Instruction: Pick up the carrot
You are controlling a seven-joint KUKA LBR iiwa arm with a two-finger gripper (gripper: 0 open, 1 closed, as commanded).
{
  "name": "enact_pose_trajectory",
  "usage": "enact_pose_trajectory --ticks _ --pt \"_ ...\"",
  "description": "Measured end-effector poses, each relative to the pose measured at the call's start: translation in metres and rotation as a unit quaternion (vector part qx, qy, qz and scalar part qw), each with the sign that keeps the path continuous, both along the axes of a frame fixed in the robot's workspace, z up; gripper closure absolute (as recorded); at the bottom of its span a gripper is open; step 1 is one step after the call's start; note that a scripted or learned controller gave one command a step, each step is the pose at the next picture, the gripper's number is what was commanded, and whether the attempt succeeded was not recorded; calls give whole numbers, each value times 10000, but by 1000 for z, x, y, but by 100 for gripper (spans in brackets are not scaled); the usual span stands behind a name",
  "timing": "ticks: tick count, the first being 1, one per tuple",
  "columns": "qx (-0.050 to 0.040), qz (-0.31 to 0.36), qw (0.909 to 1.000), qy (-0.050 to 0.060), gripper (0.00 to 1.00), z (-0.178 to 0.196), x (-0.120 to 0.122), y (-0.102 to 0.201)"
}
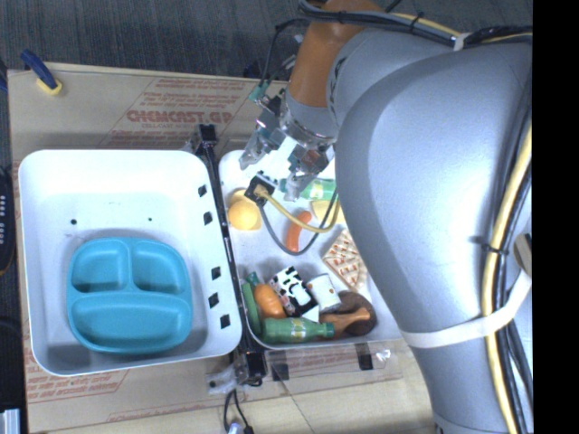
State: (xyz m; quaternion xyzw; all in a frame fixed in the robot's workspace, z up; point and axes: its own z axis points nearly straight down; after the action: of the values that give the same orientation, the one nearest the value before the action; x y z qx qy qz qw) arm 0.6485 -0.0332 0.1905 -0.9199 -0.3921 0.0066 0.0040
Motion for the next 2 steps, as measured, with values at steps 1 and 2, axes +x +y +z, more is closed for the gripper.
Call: enact_pose_trajectory --ticks 1,2 --pt "-32 -1738 9848 -30 0 1 0 28" --pt "-30 -1648 9863 6 0 0 -104 33"
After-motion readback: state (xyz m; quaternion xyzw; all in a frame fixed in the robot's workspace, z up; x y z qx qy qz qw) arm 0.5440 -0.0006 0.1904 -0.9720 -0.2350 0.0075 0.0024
